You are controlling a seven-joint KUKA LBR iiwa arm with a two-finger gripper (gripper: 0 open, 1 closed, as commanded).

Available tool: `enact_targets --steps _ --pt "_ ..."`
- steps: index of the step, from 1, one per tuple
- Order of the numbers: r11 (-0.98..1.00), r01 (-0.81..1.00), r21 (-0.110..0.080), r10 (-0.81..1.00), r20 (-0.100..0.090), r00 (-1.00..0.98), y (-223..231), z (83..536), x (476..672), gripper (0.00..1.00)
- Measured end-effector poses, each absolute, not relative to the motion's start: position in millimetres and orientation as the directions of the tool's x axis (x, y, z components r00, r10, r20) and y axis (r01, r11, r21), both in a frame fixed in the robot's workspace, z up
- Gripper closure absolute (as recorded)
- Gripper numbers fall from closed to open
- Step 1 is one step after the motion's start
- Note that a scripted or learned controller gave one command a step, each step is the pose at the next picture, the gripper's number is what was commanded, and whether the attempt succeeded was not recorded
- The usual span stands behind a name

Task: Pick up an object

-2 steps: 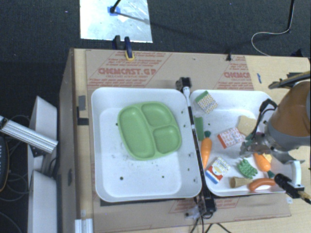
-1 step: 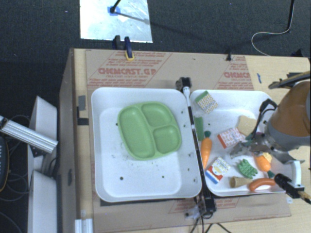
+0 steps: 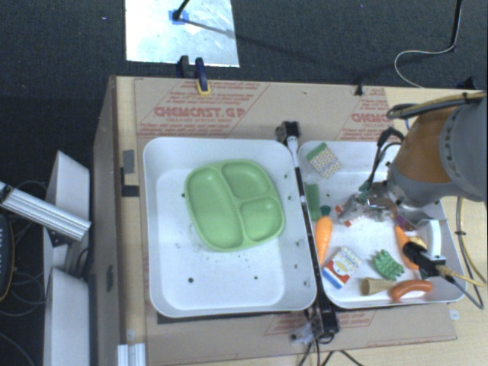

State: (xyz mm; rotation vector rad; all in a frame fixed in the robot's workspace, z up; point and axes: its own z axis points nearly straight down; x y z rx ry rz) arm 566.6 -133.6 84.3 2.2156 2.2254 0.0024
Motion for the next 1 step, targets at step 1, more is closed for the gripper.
enact_targets --steps 1 --pt "0.005 1.0 0.004 1.0 0.0 -0.005 -134.3 95.0 567.1 1.0"
